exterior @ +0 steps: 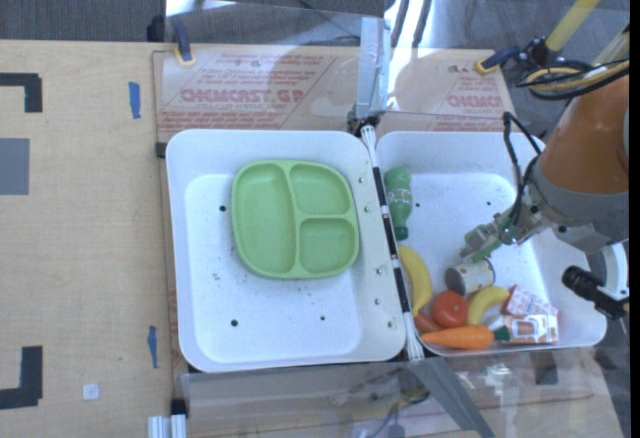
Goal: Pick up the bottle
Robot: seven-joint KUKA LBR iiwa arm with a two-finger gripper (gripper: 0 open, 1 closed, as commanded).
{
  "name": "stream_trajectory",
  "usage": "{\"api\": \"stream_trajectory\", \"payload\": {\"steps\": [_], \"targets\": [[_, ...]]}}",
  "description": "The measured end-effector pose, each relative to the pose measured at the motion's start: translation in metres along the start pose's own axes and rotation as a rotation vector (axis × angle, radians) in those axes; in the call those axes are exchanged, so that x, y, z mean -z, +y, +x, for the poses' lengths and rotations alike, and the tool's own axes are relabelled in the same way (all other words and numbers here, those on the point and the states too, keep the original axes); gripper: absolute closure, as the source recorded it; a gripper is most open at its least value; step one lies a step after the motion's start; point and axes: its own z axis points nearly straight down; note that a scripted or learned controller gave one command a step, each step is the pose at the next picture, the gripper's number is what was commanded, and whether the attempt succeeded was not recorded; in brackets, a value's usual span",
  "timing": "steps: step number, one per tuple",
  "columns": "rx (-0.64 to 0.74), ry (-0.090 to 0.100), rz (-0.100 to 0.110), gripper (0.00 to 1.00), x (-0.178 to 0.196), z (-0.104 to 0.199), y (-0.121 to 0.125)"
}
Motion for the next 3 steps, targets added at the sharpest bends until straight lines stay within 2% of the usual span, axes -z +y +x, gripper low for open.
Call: {"api": "stream_trajectory", "payload": {"steps": [1, 2, 3], "targets": [[0.043, -0.005, -0.006, 1.0, -0.033, 0.03, 0.006], [-0.223, 0.0, 0.001, 1.0, 0.099, 0.096, 0.077], [-0.112, 0.002, 0.005, 1.0, 0.055, 0.177, 0.092]]}}
